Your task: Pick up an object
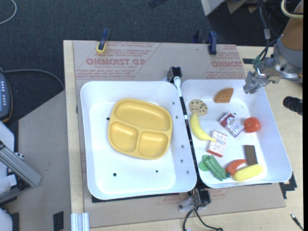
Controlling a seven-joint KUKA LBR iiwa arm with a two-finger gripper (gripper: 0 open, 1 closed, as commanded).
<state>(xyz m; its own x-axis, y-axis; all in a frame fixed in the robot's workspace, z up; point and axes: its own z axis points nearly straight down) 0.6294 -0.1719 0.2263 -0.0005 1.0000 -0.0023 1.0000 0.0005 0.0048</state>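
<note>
One hand (252, 84) hung over the far right corner of the right bin (281, 150), nothing seen between its tips; whether open or shut, I could not tell. Nearest item was the brown bread piece (224, 96), lying just to camera-left of the hand, long axis roughly across the bin. Tomato (251, 124) and cookie (198, 107) lay farther off
</note>
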